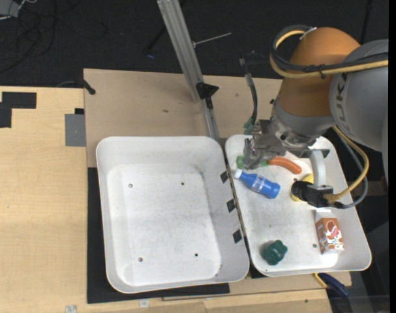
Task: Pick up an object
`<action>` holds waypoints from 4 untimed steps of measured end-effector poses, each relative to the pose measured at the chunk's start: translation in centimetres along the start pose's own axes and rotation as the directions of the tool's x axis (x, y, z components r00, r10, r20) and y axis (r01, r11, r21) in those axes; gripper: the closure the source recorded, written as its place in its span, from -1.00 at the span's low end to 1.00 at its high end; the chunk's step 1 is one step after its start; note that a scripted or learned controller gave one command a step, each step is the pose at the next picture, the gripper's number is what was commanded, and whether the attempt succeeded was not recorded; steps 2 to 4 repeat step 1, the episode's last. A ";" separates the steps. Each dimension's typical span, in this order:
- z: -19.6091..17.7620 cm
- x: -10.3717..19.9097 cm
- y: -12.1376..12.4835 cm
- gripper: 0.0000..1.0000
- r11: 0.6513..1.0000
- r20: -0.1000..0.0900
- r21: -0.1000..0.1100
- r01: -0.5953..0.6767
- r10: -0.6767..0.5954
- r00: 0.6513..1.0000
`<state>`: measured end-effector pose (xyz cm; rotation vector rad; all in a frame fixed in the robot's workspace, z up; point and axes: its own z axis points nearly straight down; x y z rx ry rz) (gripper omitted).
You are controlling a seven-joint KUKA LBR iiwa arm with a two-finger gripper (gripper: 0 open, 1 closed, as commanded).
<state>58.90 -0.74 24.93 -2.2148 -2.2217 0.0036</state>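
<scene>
Jaws' state I cannot tell — gripper hovers just above the bottle, approach step; next, descend and close squarely.

Two shallow white bins sit side by side on the surface. The left bin shows only small dark specks on its floor. The right bin holds a blue bottle with a white cap, an orange piece, a dark green lump near the front rim, and a small red-and-white carton. The grey arm with its orange band reaches in from the right; its gripper hangs low at the bin's back left, just above the bottle's capped end.
</scene>
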 end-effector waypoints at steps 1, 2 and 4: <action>0.0 5.7 0.9 1.00 1.000 0.000 -0.002 0.002 -0.002 1.000; 0.0 5.7 0.9 1.00 1.000 0.000 -0.002 0.002 -0.002 1.000; 0.0 5.7 0.9 1.00 1.000 0.000 -0.002 0.002 -0.002 1.000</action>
